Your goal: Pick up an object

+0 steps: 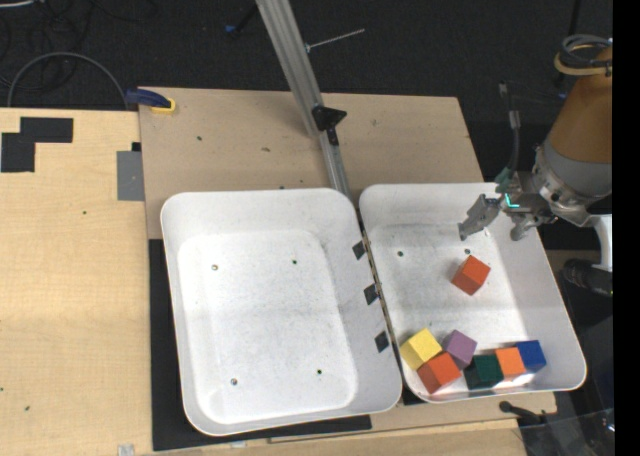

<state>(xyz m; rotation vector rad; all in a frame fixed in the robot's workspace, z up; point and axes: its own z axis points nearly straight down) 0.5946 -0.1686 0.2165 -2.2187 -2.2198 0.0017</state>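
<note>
Pale wood covers the table point(60, 274) at the far left, where a blue-and-yellow clamp point(150, 99) sits at the edge of a brown board. Next comes the left bin point(190, 234), white and shallow, with an aluminium rail point(295, 64) slanting up behind it. The right bin point(560, 334) lies just beside it, joined by small black clips along the shared edge. Inside it a red block point(470, 274) lies alone near the middle, tilted, while a yellow block point(421, 346), an orange-red block point(438, 372), a purple block point(460, 345), a green block point(484, 371), an orange block point(511, 360) and a blue block point(531, 354) crowd the near edge. The tool point(497, 221) hangs above the bin's far right part, fingers spread wide with nothing between them, up and right of the red block and apart from it.
</note>
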